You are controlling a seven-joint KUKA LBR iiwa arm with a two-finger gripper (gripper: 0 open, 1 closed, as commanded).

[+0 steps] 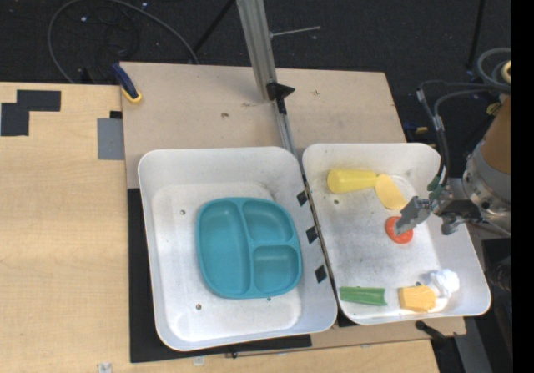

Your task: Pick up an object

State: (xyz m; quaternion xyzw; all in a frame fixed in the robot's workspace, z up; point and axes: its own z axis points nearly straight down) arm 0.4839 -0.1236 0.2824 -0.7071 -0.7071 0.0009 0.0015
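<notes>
The right bin [367, 150] holds several small objects. A yellow bottle-shaped piece [351, 180] lies near its far side, with a rounder yellow piece [390, 192] touching its right end. A small red-orange object [400, 231] sits mid-bin. Along the near edge lie a green piece [363, 296], a yellow-orange block [416, 299] and a white lump [445, 282]. My gripper [430, 217] reaches in over the bin's right side, its fingers spread open and nothing between them. The left finger [410, 212] hangs just over the red-orange object.
The left bin [154, 175] holds a teal divided plate [249, 246]. An upright metal post [254, 37] stands behind the bins, where they meet. A blue and yellow tool [127, 84] lies at the board's far left corner. Cables run behind my arm at the right.
</notes>
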